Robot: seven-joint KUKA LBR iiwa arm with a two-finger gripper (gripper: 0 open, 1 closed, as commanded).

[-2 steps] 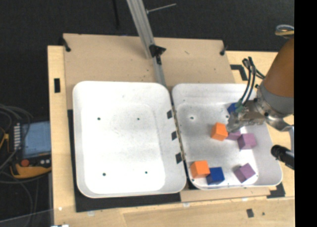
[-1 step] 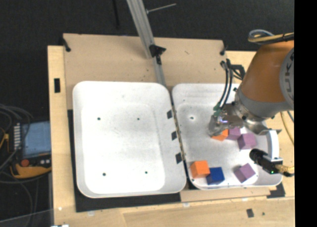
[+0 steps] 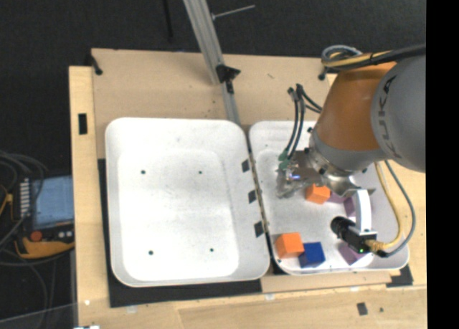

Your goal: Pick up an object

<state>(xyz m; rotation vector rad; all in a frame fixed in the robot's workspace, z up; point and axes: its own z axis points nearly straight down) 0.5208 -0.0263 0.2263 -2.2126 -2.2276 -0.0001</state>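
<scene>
My gripper [image 3: 290, 181] hangs low over the left half of the right bin [image 3: 267, 141], under the orange-banded wrist. A small orange block [image 3: 318, 193] lies just to its right, partly under the wrist. At the bin's front sit a larger orange block [image 3: 290, 244] and, touching its right side, a blue block [image 3: 313, 254]. One purple piece [image 3: 349, 204] shows beside the wrist, and another purple piece [image 3: 350, 253] lies at the front right. The wrist hides much of the bin's middle.
The left bin [image 3: 179, 198] lies beside the right one, with a row of dark clips [image 3: 252, 195] along the seam between them. A slanted metal pole [image 3: 208, 37] rises behind the bins. Cables and a blue device [image 3: 50, 202] sit off the bench at left.
</scene>
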